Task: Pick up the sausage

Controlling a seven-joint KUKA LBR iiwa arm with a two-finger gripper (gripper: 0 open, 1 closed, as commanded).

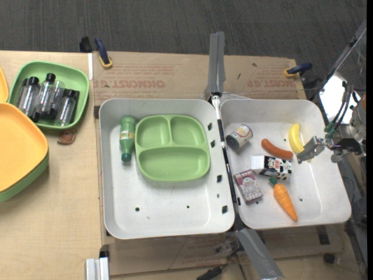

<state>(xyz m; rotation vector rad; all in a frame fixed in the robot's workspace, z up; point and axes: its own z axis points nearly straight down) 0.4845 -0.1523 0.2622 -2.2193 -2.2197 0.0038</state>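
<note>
The sausage (277, 149) is a short red-orange link lying flat in the right bin (326, 212), near its middle-back. A yellow banana (295, 137) lies just to its right and a black-and-white carton (275, 166) just in front of it. My gripper (312, 149) reaches in from the right edge, low over the bin. It sits just right of the banana and a short way right of the sausage, with nothing seen held in it.
The right bin also holds a tipped can (239, 137), a pink box (248, 186) and a carrot (285, 202). In the left bin (163, 214) lie a green divided plate (172, 147) and a green bottle (126, 137). A green tray of bottles (49, 95) and orange plates (20, 153) sit far left.
</note>
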